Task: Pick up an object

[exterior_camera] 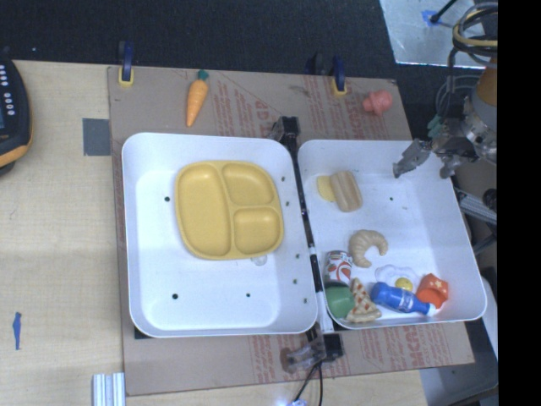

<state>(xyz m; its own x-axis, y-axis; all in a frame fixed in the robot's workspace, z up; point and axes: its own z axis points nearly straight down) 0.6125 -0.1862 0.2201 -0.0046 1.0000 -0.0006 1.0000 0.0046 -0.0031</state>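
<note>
My gripper (428, 162) hangs over the far right corner of the right bin (423, 218), open, with nothing between its fingers (409, 160). Below and left of it lie a tan bread roll (346, 190) beside a yellow piece (325, 188), and a croissant (368, 245) near the bin's middle. Along the bin's near edge sit a red and white can (339, 266), a green item (337, 299), a pizza slice (363, 304), a blue bottle (399, 299), a fried egg (396, 275) and an orange-red item (433, 290).
A yellow divided plate (228, 208) lies in the left bin (152, 260). On the cardboard behind the bins rest a toy carrot (196, 98) and a pink item (379, 101). A dark handheld device (12, 108) sits at the bench's left edge.
</note>
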